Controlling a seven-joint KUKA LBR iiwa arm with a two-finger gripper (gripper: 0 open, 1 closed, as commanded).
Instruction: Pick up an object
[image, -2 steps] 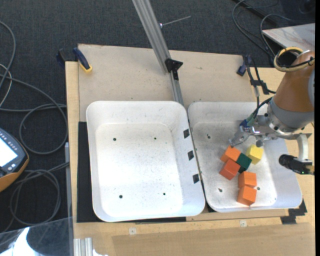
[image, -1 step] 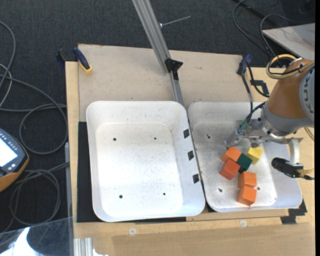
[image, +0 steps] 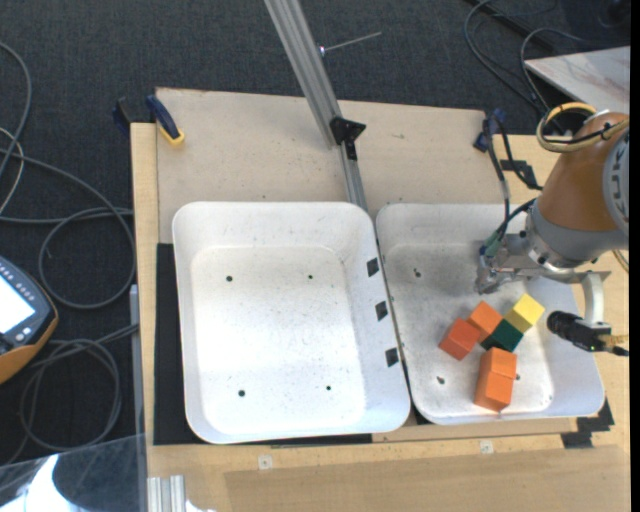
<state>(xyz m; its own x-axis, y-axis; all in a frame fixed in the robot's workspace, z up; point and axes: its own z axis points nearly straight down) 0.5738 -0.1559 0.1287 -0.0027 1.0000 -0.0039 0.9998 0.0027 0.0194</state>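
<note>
Hanging over the right bin (image: 430, 395), the gripper (image: 492, 284) is just above the orange blocks (image: 472, 331); whether its jaws are open cannot be told.

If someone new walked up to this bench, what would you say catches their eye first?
Probably the cluster of coloured blocks in the right bin: orange ones, a yellow one and a dark green one huddled together. Next, the arm's orange band at the view's right, with the gripper just above the blocks. The left bin draws far less attention.
</note>
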